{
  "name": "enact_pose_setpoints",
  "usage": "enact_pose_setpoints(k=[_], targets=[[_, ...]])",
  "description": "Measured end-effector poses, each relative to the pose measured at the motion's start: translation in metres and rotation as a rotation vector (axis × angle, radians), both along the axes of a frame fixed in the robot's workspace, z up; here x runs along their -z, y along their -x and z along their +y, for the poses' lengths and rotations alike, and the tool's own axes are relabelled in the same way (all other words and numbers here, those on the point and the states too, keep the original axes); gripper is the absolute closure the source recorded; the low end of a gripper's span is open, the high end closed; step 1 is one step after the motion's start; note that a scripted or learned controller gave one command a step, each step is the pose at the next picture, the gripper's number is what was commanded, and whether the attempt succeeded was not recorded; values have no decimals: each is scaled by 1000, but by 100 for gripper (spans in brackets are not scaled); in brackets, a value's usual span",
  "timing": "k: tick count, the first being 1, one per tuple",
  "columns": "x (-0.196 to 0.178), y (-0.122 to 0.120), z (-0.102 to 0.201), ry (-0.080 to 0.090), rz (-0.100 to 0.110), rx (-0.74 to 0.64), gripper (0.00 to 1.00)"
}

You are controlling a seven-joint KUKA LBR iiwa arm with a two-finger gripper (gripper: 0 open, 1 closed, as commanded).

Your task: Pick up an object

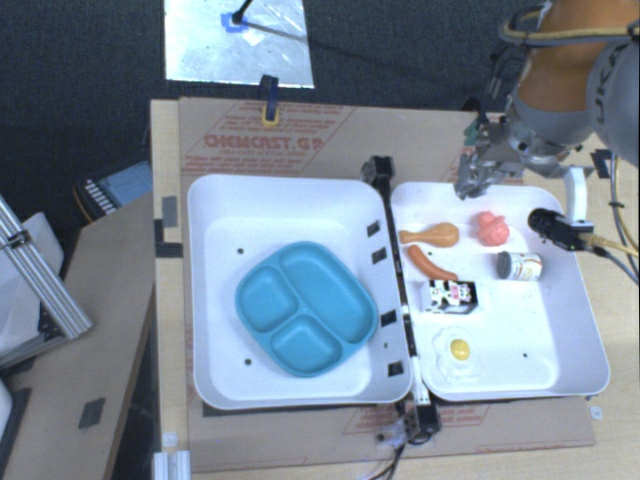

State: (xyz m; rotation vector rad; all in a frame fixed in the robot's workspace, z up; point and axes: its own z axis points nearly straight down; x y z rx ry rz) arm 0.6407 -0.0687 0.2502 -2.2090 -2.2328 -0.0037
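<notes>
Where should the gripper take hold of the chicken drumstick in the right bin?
Probably the drumstick's narrow bone end on its left, coming straight down with fingers across its width. It lies flat, crosswise; the bulb end is wider, and the sausage lies close below, so keep the fingers clear of that side.

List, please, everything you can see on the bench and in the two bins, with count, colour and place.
divided plate: one, blue, left bin
drumstick: one, tan, right bin, upper left
sausage: one, orange, below the drumstick
pink toy: one, pink, right bin, upper middle
small can: one, grey-white, lying right of the sausage
small card: one, black and white, right bin centre
fried egg: one, white with yellow yolk, right bin front
bins: two, white, side by side
gripper: one, grey, above the right bin's far edge
</notes>
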Motion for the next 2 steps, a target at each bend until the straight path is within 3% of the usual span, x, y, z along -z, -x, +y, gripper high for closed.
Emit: enact_pose_setpoints(k=[2], targets=[[7,8,124,-1,0,0,100]])
